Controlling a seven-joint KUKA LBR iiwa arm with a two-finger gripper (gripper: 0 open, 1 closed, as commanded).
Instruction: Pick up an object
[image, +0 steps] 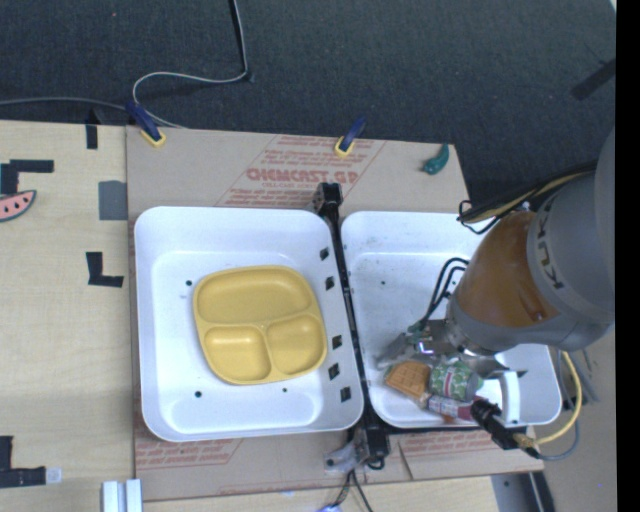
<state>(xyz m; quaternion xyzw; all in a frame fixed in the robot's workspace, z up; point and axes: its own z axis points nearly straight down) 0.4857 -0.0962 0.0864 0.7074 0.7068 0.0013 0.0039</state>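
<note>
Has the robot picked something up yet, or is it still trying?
Not yet, by the look of it. The arm has reached down into the right bin, just above the pile of small things near the front edge. I can't see anything between its fingers. Grabbing and lifting are left. The yellow tray sits untouched in the left bin.

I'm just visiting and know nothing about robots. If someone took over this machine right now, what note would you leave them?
Gripper: down in the right bin, over the pile there; whether it is open or shut can't be told.
Things: a tan cracker-like item and a green-and-white packet lie at the right bin's near edge. A yellow divided plate sits in the left bin.
Done: no object visibly lifted.
Left: grasp one item and raise it.
</note>
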